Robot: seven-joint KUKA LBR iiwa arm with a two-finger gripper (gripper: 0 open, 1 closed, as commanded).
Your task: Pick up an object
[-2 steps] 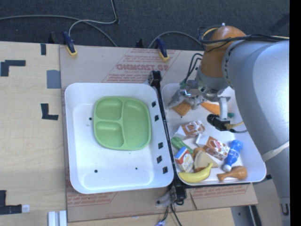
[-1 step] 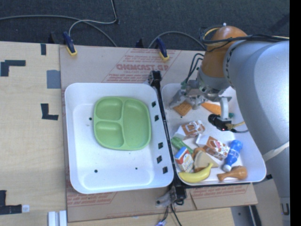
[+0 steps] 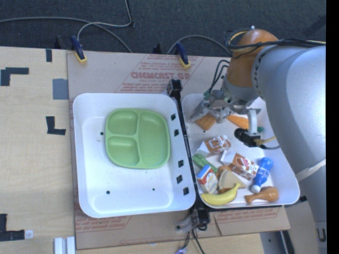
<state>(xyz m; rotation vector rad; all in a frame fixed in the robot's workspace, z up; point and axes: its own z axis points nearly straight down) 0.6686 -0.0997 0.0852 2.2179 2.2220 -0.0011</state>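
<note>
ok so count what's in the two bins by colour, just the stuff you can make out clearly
Green: 1, the divided plate
Yellow: 1, the banana
Blue: 1, the bottle
Orange: 1, the carrot
Brown: 1, the drumstick
Total: 5; the mixed-colour packets are left out.

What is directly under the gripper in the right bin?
Under the gripper lies a brown waffle-like piece on the right bin floor, with an orange carrot-like piece beside it. The arm's body covers the bin's far right corner, so anything there is hidden.
</note>
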